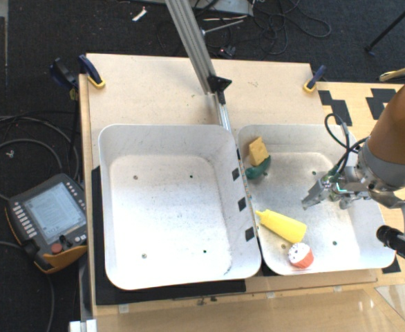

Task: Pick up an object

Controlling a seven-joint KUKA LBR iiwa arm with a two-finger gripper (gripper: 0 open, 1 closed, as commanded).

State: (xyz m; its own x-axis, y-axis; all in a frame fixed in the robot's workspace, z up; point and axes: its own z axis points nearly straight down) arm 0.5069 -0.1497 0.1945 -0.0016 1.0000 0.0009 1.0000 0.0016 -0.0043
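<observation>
The gripper (pixel 318 194) hangs spread and unladen over the right-hand shallow white bin (pixel 368 258); the yellow plastic bottle-shaped object (pixel 281 224) lies just left. Best centre over it, aligned across its width, before descending.

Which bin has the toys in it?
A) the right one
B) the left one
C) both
A: the yellow bottle-shaped toy, the red-and-white toy and the yellow block on a green piece all lie in the right bin, where the gripper also hangs.
</observation>
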